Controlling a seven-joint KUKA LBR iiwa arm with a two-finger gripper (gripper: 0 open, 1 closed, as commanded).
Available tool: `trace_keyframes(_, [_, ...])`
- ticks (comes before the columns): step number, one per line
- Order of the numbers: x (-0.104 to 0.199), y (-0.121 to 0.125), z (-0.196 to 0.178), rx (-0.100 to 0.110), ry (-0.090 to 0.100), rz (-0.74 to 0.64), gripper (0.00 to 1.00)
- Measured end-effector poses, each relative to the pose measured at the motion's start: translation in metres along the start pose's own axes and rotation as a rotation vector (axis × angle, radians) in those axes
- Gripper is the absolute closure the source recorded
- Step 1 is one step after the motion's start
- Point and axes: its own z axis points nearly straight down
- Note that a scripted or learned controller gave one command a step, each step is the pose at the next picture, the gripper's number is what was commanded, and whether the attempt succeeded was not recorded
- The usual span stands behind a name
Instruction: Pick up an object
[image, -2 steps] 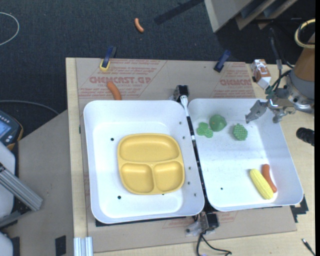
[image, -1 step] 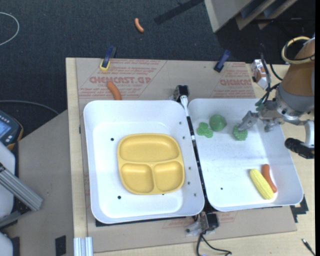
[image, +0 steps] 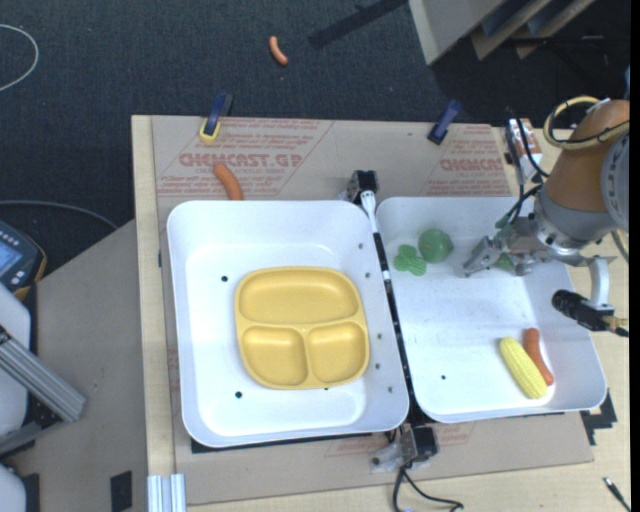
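- End effector (image: 487, 256): fingers spread, gripping nothing, low in right bin (image: 470, 395).
- Green toy (image: 424, 249): just left of the fingertips, nearest candidate.
- Corn (image: 523, 367), sausage (image: 537, 356): farther, toward the near corner.

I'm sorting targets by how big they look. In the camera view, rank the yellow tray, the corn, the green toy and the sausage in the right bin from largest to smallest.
1. Yellow tray, by far the largest.
2. Corn.
3. Green toy, close to the corn in area, so that order is unsure.
4. Sausage, partly hidden behind the corn.
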Motion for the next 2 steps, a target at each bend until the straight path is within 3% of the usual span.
trace_keyframes(1, [0.0, 0.001, -0.014, -0.005, -0.003, 0.0, 1.0])
trace_keyframes(2, [-0.01, 0.007, -0.069, -0.012, -0.006, 0.0, 1.0])
